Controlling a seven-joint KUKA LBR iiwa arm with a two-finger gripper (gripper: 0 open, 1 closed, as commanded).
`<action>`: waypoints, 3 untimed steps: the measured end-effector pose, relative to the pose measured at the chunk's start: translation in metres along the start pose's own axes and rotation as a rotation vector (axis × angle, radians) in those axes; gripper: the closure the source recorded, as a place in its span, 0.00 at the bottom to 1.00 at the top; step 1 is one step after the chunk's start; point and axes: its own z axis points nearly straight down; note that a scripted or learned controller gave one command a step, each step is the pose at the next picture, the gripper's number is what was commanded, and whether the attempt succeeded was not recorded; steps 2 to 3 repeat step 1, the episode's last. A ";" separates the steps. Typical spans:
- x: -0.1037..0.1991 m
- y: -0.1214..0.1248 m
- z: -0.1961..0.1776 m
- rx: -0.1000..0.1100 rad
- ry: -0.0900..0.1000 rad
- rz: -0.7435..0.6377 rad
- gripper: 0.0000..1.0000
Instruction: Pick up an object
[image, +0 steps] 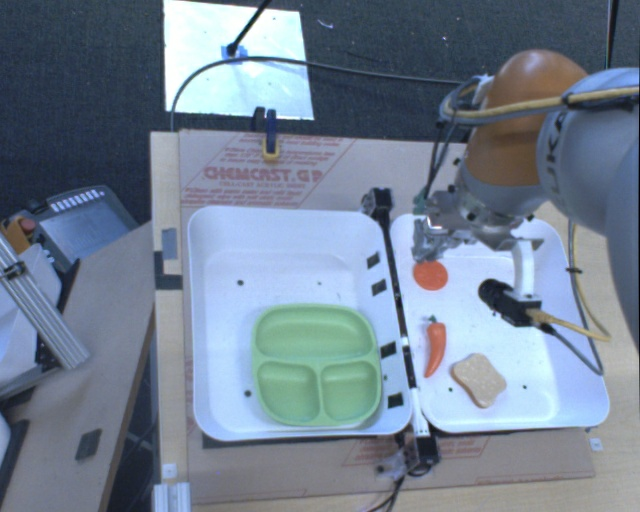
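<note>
Now | my jaws (432, 247), spread unclear, hang over the orange disc (431, 275) near the right bin's (560, 405) left wall | risk: pinching flat disc slips, or nudging chili (436, 346), bread (479, 379).

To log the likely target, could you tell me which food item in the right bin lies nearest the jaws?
The flat orange-red disc, directly below the gripper; pepper and bread slice lie farther forward.
</note>
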 end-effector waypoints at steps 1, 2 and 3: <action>0.056 0.009 0.014 0.001 0.001 0.000 1.00; 0.056 0.009 0.014 0.001 0.001 0.000 1.00; 0.056 0.009 0.014 0.001 0.001 0.000 1.00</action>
